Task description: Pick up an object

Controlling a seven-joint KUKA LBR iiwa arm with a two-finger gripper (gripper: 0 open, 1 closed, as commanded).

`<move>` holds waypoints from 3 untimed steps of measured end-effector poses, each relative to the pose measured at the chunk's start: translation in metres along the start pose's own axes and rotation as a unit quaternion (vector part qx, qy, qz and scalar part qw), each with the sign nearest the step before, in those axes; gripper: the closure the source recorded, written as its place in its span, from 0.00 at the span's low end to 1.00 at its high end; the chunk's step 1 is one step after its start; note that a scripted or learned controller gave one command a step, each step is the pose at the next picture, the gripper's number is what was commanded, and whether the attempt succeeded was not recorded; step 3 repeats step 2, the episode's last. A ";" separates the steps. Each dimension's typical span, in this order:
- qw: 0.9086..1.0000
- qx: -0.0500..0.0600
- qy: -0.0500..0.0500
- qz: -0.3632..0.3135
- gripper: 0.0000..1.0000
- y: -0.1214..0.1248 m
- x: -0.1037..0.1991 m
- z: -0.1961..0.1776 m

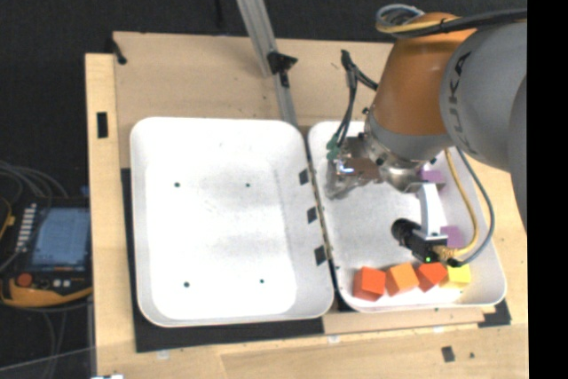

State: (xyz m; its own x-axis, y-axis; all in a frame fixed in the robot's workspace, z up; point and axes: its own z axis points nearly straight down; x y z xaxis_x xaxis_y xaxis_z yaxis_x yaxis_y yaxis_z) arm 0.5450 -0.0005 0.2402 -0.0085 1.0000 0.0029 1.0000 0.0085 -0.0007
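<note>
1. gripper (342, 177) hangs low over the far-left part of the right bin (377, 231), close beside the divider where the two bins meet; whether it is released, clenched or grasping cannot be told from this angle, since the wrist hides it.
2. the arm (426, 93), with its orange band, covers much of the right bin's far half.
3. candidate objects lie in a row along the right bin's near wall: an orange-red block (368, 282), an orange block (401, 278), a red block (431, 274) and a yellow block (459, 274) at the near-right corner.
4. small purple pieces (434, 175) lie by the right bin's right side, partly under the arm.
5. the left bin (217, 217) sits just across the divider from the right bin.
6. risk: the gripper stands well apart from the block row, so closing here would likely catch nothing.
7. risk: the blocks sit touching each other against the wall, so a descent there may strike the rim or nudge a neighbour away.
</note>
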 end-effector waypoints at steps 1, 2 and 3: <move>1.000 0.001 0.000 0.001 1.00 -0.007 0.049 0.009; 1.000 -0.001 -0.001 0.002 1.00 -0.001 0.097 -0.003; 1.000 -0.001 -0.001 0.002 1.00 -0.001 0.097 -0.003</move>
